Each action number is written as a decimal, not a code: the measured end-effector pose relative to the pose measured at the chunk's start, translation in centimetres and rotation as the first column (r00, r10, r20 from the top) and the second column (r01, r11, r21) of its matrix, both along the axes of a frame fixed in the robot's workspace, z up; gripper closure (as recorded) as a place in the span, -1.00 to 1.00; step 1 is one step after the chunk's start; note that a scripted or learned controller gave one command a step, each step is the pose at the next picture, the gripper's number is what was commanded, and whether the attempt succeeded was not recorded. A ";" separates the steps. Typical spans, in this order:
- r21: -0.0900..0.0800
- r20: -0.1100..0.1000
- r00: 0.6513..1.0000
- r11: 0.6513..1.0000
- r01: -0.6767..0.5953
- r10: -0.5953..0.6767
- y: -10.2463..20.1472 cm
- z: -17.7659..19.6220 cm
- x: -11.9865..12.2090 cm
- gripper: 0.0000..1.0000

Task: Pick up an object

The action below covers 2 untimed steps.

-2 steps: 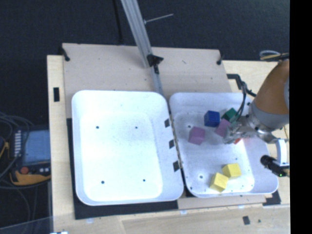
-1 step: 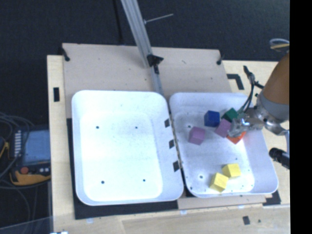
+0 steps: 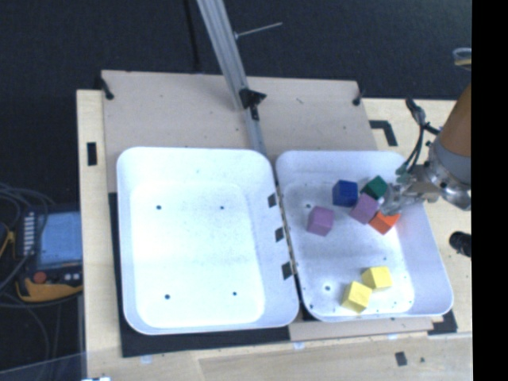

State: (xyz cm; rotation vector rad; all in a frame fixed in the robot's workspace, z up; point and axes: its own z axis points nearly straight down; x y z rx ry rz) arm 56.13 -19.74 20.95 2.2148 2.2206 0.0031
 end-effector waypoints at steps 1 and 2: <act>0.003 -0.004 1.000 1.000 -0.004 0.004 5.0 -0.5 0.6 1.00; 0.005 -0.006 1.000 1.000 -0.006 0.006 10.8 -0.5 1.4 1.00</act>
